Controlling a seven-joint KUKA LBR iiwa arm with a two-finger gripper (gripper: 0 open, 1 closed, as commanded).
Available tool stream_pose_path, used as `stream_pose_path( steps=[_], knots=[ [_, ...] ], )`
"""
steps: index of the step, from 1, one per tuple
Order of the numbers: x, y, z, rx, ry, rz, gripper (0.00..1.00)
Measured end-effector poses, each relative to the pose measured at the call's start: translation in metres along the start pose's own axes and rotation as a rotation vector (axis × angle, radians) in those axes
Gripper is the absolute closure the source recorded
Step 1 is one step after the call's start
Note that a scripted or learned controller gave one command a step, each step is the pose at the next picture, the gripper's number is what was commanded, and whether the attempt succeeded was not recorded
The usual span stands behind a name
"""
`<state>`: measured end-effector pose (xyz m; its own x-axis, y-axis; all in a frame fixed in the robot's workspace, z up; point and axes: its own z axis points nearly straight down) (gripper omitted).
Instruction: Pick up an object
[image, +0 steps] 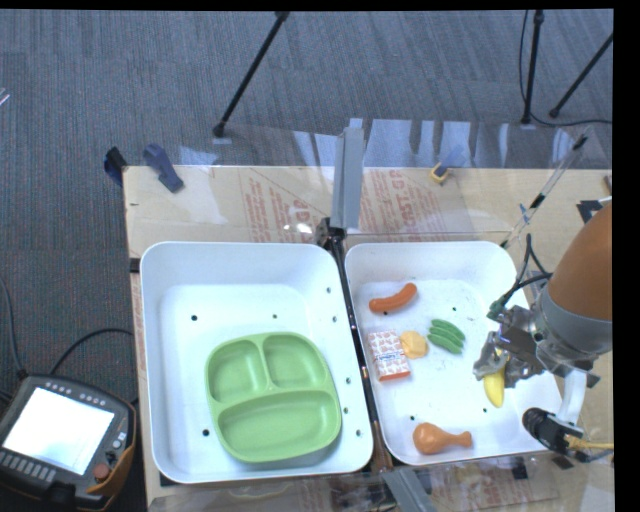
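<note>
Bins sit side by side on the desk, two white ones. The left bin has a green plate in it, the kind with three parts. The right bin has toy food in it. Near the top lies a red-orange sausage. Below it lies a small red and white box, and a little yellow piece is touching the box on its right side. Just beside that is a green pea pod. Near the bottom edge of the bin lies an orange chicken leg, well apart from the rest. The grey arm comes in from the right, with its orange band up high by the edge. Its pincer points down into the right side of the right bin. A yellow banana sticks out right under the tip of the pincer, and it looks like the pincer is clamped on the banana's top end, with the bottom end hanging down toward the bin floor. I cannot tell if the banana is lifted or touching the floor of the bin. A black screen box with a bright white screen sits on the carpet at the bottom left, away from the desk.
</note>
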<state>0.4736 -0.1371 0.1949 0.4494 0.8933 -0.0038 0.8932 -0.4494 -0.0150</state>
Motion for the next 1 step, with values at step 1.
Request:
stream_pose_path(
  steps=[1],
  knots=[
    [-0.0009,-0.0009,-0.0044,0.013,-0.003,0.001,1.0]
  ],
)
